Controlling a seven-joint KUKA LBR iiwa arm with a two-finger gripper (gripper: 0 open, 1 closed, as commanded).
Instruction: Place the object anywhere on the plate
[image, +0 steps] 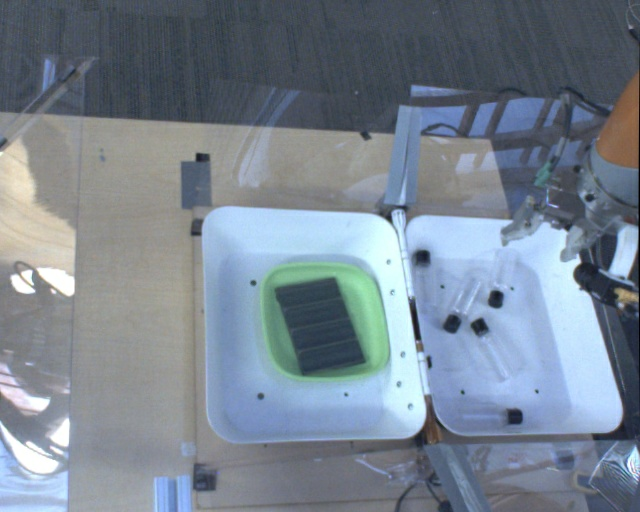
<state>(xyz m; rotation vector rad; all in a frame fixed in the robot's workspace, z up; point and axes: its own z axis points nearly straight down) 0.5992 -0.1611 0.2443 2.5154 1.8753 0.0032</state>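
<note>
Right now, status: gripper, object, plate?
Gripper over right bin's far edge, nothing seen in it. Dark ridged block already lying on green plate, left bin. Clear vials with black caps scattered in right bin.

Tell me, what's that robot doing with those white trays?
The robot's arm reaches in from the right, and its hand hovers over the far edge of the right bin, where small clear vials with black caps lie scattered. In the left bin sits a green plate with a dark ridged block resting on it.
</note>
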